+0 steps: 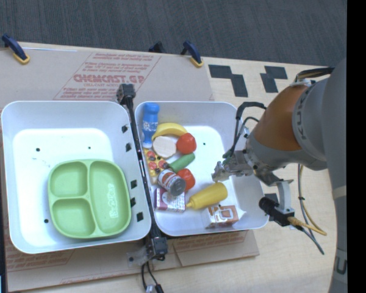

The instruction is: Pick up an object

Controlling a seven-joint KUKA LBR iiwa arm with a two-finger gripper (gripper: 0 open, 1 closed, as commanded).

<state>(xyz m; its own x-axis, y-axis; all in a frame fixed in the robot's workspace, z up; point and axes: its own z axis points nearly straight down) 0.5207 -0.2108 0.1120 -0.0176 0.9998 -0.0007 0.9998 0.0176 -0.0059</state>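
From the overhead camera we see the claw (222,171) low over the right bin (232,112); we cannot tell its state. Just below it lies the yellow mustard bottle (207,196), untouched. Left of it sit a red tomato (186,143) and banana (170,129). Far left, a green divided plate (88,198).

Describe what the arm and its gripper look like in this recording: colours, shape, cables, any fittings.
The arm is thick and rounded, with a grey shell and a broad orange band above the wrist. Black cables loop out near the wrist. The gripper is a compact metal-grey assembly. A small black fitting hangs below the wrist, with thin yellowish wires trailing beside it.
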